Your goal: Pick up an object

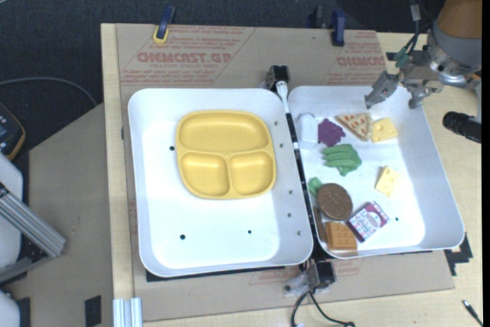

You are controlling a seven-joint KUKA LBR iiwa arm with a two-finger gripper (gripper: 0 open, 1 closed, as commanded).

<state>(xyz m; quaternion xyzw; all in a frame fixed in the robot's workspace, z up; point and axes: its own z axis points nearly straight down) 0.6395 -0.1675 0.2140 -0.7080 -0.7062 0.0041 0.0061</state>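
Cardboard covers the table [230, 50] under both bins. I see the gripper [398, 92] over the right bin's [436, 188] far edge, fingers spread, gripping nothing; toy food, including a cheese wedge [387, 181], lies below.

Two bins [153, 165], one tray [226, 152], nine toys [341, 158]

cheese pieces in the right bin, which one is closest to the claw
The upper cheese piece, beside the pizza slice and just below the claw; the other cheese piece lies farther down the bin.
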